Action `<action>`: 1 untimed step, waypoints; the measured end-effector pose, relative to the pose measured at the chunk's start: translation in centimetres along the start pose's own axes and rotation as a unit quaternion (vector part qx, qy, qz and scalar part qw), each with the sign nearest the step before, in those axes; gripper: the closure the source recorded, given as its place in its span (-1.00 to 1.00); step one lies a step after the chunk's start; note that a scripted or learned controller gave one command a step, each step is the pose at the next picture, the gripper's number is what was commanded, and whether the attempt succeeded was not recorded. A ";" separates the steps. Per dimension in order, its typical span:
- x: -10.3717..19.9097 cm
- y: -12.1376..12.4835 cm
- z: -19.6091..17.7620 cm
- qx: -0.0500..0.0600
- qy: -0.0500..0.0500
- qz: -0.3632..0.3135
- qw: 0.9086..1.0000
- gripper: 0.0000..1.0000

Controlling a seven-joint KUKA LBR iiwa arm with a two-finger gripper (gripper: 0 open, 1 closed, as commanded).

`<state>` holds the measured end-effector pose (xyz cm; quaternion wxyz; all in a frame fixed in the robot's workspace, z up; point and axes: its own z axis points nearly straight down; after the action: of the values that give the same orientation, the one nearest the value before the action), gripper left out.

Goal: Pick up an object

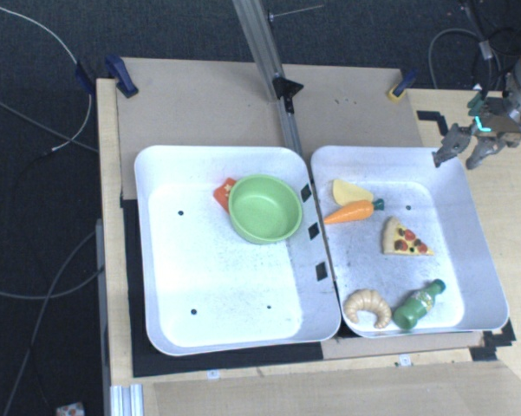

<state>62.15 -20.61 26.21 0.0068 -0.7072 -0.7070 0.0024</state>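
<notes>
Nearest, along the near rim of the right bin point(481, 258): a croissant point(369, 307) and, just beside it on the right, a green bottle point(418, 305) lying on its side. Both resting on the bin floor, untouched.

Farther in, same bin: a pizza slice point(404, 238) toward the middle-right, well apart from the croissant. Beyond it, near the left wall, a carrot point(350, 212) lying across, leaf end to the right, touching or overlapping a pale yellow wedge point(349, 191), possibly cheese, just behind.

In the left bin point(208, 310): a green bowl point(263, 207) standing upright in the far-right quarter, with a small red-orange item point(224, 192) tucked against its left side, mostly hidden and not identifiable. Near half of this bin bare save for a few dark specks.

Farthest, at the far-right corner of the right bin: the hand point(467, 148), fingers spread apart with nothing between them, poised at the bin's rim above the counter point(199, 102) rather than over any item. Well apart from every candidate; nearest is the pizza slice, then the carrot and wedge.

Progress, judged from the layout: not yet begun in any useful sense. No item lifted, none gripped, none visibly chosen. Remaining: travel inward over the bin, descent onto one item, closing of the fingers, and a lift clear of the floor. Pizza slice and carrot likely low and flat, hence harder to pinch; bottle and croissant probably offering more to grip.
</notes>
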 end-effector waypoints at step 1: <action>0.0 0.1 -0.4 -0.004 -0.001 0.000 1.000 -1.00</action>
<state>62.28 -20.62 26.64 0.0035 -0.7070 -0.7072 0.0003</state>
